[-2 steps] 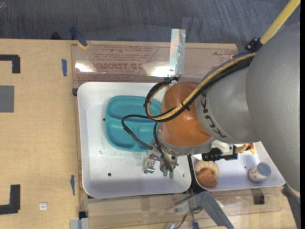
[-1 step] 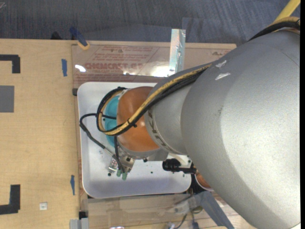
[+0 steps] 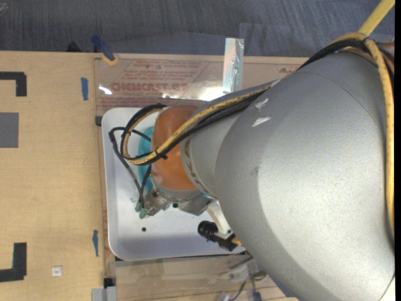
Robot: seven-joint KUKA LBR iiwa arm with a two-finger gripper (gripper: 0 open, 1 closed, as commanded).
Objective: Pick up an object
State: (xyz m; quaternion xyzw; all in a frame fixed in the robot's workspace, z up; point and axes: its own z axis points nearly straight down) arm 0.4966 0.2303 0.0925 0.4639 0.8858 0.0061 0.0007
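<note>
Left of the gripper lies the tan cardboard bench top point(image 3: 50, 168) with black corner marks and blue tape tabs, bare up to the shallow white plastic bin point(image 3: 119, 231). The gripper point(image 3: 145, 209) hangs low over the bin's floor, near its left wall, and its small dark and green tip is too tiny and shadowed to tell how it stands. Just below the tip a small dark speck point(image 3: 144, 230) sits on the white floor; what it is cannot be made out. Above and right of the gripper, the orange band point(image 3: 169, 149) and looped black and yellow cables point(image 3: 135, 140) lead into the grey arm point(image 3: 301, 168), which slants down from the right, cut off by the frame, hiding the rest of the bench.
</note>
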